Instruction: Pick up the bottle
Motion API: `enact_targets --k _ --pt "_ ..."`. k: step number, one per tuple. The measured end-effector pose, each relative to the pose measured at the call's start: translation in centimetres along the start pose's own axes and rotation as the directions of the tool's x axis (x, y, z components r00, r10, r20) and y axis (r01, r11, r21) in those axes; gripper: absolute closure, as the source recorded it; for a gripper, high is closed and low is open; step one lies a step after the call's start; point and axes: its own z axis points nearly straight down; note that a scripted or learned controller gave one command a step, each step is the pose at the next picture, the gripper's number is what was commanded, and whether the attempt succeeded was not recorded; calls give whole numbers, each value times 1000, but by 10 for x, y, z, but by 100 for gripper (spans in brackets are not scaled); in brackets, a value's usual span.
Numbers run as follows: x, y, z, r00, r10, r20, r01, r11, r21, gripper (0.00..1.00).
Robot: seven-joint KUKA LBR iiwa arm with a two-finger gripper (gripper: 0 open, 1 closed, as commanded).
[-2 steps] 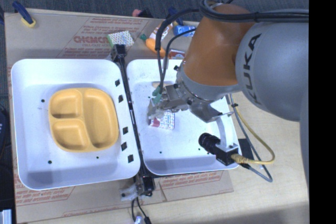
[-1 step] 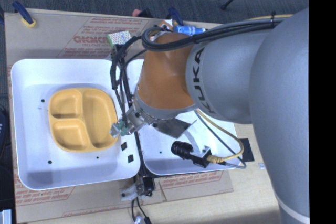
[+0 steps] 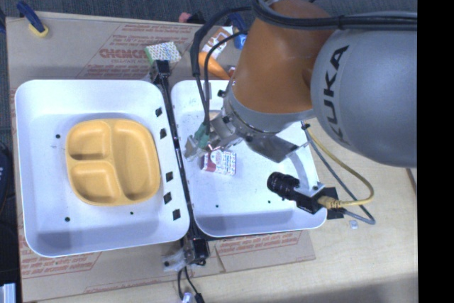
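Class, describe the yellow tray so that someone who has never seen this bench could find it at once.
Start at the two white bins side by side and take the left bin. The tray lies in its middle, flat on the floor. It is yellow, rounded, and split into three compartments, unlike the small packet in the right bin.

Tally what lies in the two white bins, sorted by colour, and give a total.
Yellow: 1, the divided plate in the left bin.
Red and white: 1, a small packet in the right bin, just below the gripper.
Total: 2. The arm covers part of the right bin, so more may lie beneath it.
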Motion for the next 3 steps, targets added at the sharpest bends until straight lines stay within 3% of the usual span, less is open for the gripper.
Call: enact_targets --k 2,3 --pt "24 9 109 960 -280 -2 280 960 3 100" --pt "4 2 -21 987 -159 1 159 987 -1 100"
